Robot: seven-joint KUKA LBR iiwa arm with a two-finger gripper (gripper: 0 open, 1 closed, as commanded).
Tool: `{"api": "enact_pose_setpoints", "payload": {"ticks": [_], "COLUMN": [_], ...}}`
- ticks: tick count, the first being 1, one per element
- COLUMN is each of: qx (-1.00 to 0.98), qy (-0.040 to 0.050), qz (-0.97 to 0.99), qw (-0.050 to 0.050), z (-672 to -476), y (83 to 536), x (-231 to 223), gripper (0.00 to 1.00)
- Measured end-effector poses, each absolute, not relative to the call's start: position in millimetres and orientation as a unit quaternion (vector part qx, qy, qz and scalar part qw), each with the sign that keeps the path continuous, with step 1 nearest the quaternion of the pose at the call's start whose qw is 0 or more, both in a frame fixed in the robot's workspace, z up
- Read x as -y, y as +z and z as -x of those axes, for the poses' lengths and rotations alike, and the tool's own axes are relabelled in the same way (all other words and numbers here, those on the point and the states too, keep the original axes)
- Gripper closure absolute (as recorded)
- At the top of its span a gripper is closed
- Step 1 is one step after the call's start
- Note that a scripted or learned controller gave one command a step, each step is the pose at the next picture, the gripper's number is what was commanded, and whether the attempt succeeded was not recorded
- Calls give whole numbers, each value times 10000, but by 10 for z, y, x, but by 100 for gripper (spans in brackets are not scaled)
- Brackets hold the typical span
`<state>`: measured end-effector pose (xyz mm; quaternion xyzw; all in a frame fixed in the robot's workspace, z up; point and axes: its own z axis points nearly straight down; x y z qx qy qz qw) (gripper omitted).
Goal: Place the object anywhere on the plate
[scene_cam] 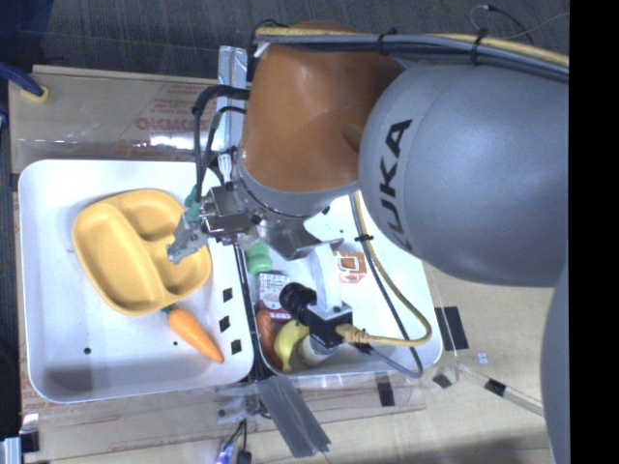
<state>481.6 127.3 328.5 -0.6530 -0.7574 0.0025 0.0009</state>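
Observation:
A yellow divided plate (pixel 121 249) lies in the left bin (pixel 58 356). Just below the plate's lower right edge, an orange carrot (pixel 196 334) rests on the bin floor. My gripper (pixel 187 238) hangs over the plate's right rim, above and slightly left of the carrot. I see nothing held in it. The arm's large grey and orange body hides most of the right bin (pixel 418 341).
In the visible part of the right bin lie a green item (pixel 257 257), a red packet (pixel 270 288), a yellow fruit (pixel 290 341) and an orange-and-white card (pixel 350 267). A black cable plug (pixel 314 317) hangs over them. The left bin's lower left floor is bare.

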Motion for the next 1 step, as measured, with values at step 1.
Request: {"api": "enact_pose_setpoints", "payload": {"ticks": [1], "qx": [7574], "qy": [25], "qz": [6530], "qw": [9], "z": [-4816], "y": [3285], "x": [-1273], "gripper": [0]}}
